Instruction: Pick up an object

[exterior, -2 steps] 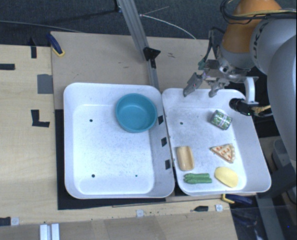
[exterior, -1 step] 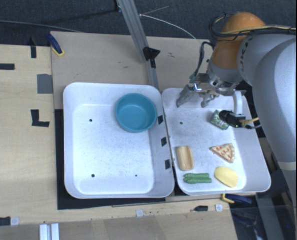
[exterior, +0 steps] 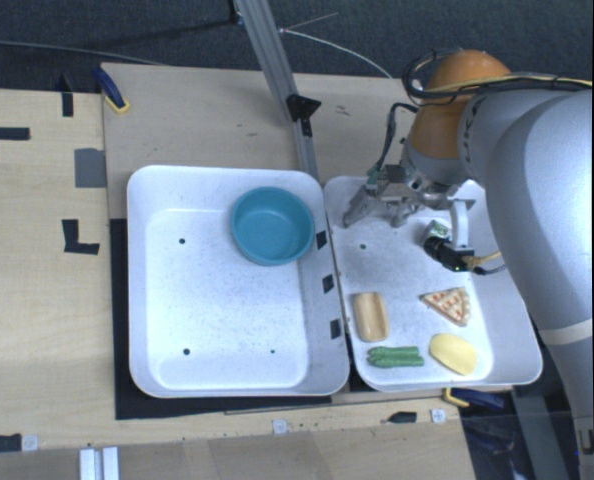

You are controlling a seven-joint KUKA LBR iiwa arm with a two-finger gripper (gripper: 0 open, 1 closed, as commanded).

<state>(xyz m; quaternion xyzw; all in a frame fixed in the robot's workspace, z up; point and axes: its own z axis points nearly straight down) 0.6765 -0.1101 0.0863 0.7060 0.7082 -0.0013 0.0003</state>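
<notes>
Progress: nothing lifted yet | toy food near side of claw (exterior: 377, 211): lemon (exterior: 453, 353), green bean pod (exterior: 394, 356), bread roll (exterior: 370, 315), pizza slice (exterior: 448, 305), all lying loose | claw: fingers apparently spread, empty | blue bowl (exterior: 272, 225) beside it.

no readable text anywhere, no labels, brands or numbers on the bins, the bench or the arm

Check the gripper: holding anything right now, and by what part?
Nothing is held. The gripper hangs open at the far end of the right bin, well clear of the toy food items near its front edge.
</notes>
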